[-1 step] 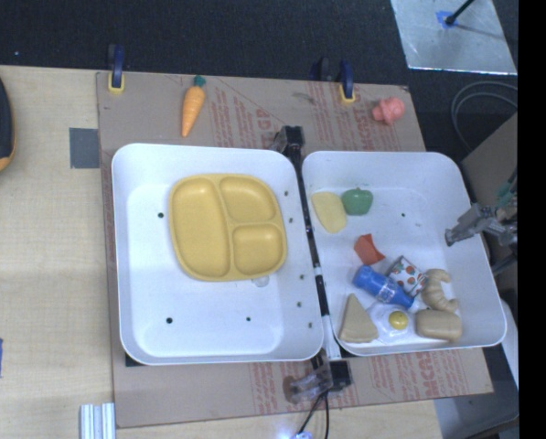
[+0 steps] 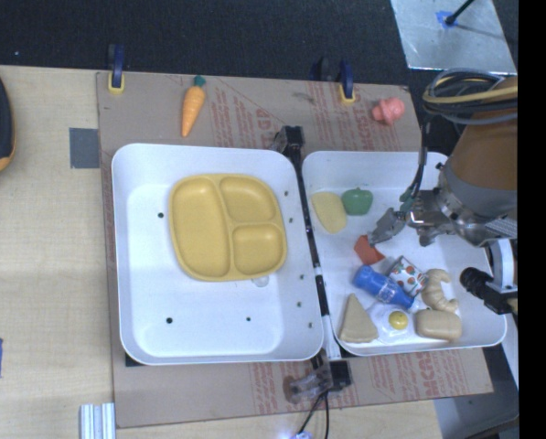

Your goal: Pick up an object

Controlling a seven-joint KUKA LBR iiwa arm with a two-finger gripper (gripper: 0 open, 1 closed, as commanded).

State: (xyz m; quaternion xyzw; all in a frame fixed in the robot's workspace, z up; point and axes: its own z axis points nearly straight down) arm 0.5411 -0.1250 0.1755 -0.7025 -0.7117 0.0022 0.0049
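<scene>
A: Two bins. Hand (image 2: 385,230) over right bin (image 2: 410,165), fingers spread, gripping nothing; arm cut off at right.
B: Nearby?
A: Red piece (image 2: 367,248) just below; green pepper (image 2: 356,200), blue bottle (image 2: 380,283). Yellow tray (image 2: 227,225) left.

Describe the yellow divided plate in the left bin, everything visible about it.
The yellow divided plate looks like matte plastic, a rounded square with three compartments: one long section on the left and two smaller ones on the right, split by raised ridges. It lies flat and right side up, slightly rotated, in the upper middle of the left white bin, resting on the bin floor. Nothing sits in it, and the gripper is over the other bin.
</scene>
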